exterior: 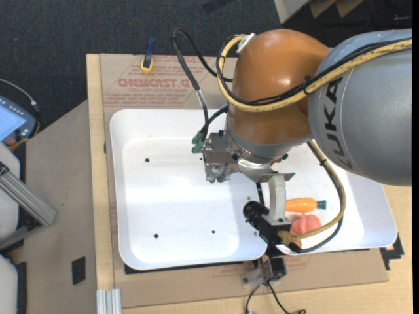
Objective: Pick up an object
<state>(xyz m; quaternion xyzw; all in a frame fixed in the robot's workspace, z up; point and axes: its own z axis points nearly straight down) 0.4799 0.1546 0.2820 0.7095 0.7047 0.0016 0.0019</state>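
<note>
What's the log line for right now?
gripper: over left bin | right bin: toy carrot, pink object | hold: unconfirmed

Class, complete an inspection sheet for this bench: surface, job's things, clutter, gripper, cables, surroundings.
Surface: shallow white left bin and shallow white right bin on printed brown cardboard sheet.
Job's things: orange carrot-shaped toy and pink lumpy toy, both in right bin.
Clutter: nothing seen.
Gripper: grey metal gripper over left bin, apart from both toys.
Cables: yellow cable across the arm's orange band; black cable beside it.
Surroundings: dark floor; small yellow clamp at cardboard's far edge.
</note>
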